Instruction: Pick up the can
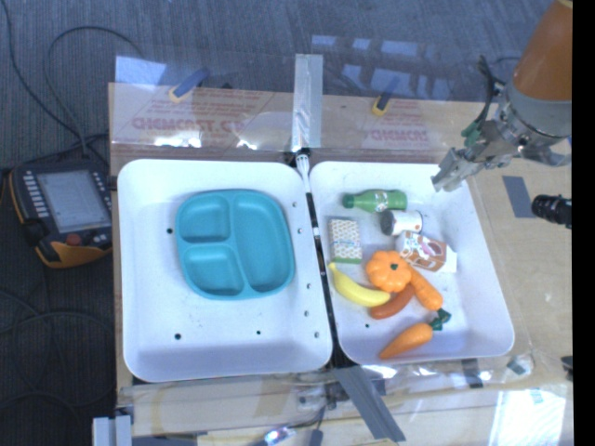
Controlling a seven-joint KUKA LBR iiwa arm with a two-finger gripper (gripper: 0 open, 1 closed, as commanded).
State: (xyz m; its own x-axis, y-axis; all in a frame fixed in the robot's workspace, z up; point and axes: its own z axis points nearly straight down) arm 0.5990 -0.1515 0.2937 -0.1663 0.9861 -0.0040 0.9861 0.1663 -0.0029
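White label, dark end, tipped on its side: that's how the can (pixel 402 222) is seen, in the right bin (pixel 483 277), closer to the bin's far edge than its near one and roughly midway between its left and right walls. It looks small and stubby, with one round end turned toward the left bin (pixel 149 342). Any print on the label is too blurry to be read.

It's pretty boxed in. The green bottle (pixel 374 200) is laid just beside it on the far side, maybe touching, and a red-and-white packet (pixel 428 252) is tucked right against it on the near side. The orange pumpkin (pixel 388 269) is near too.

The step looks like the approach, so the pick hasn't been made yet. The gripper (pixel 451 175) is hung over the bin's far right corner, apart from the can, and nothing is seen held in it. Whether it's released or clenched can't be told from this angle.

Next, a shift toward the left wall and a descent would probably be needed, with the grasp lined up across the can's narrow body so the bottle and packet aren't nudged. A roll could easily be caused by a sloppy touch.
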